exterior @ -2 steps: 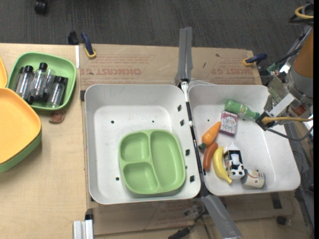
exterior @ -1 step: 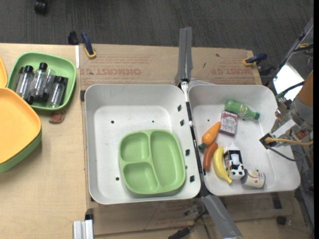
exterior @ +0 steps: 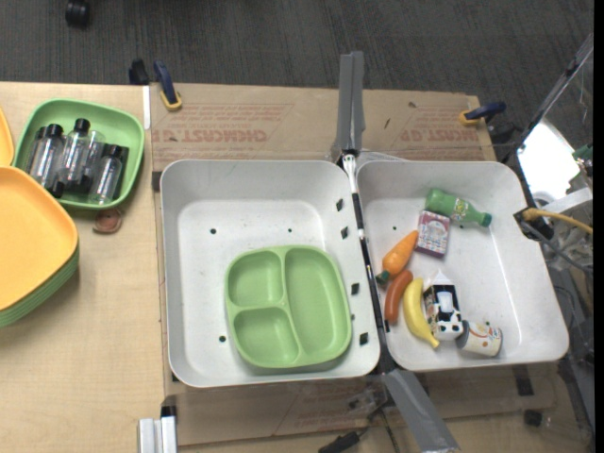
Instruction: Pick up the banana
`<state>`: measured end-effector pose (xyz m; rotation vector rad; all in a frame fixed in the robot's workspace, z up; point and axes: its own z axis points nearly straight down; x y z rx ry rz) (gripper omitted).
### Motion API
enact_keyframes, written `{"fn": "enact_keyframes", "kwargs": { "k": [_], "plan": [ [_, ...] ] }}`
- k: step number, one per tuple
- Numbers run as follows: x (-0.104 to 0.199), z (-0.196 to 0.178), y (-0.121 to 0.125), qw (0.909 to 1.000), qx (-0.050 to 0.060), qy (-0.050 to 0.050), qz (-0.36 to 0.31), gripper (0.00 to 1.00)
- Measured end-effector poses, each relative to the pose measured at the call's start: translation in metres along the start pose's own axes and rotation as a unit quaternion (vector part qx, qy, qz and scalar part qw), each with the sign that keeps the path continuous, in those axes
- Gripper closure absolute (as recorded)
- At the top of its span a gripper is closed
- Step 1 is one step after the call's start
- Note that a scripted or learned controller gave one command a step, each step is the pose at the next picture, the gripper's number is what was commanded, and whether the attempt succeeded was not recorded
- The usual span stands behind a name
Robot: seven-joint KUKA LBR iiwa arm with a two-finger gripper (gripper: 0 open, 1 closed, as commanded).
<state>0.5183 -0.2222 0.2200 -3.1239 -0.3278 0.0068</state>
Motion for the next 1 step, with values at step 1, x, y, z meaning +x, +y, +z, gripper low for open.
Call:
{"fn": "enact_keyframes", "kwargs": {
  "k": [1],
  "plan": [
    [-0.0136, -0.0755, -0.0027, 0.9996, 0.000, 0.000, -0.027, 1.00]
  ]
}}
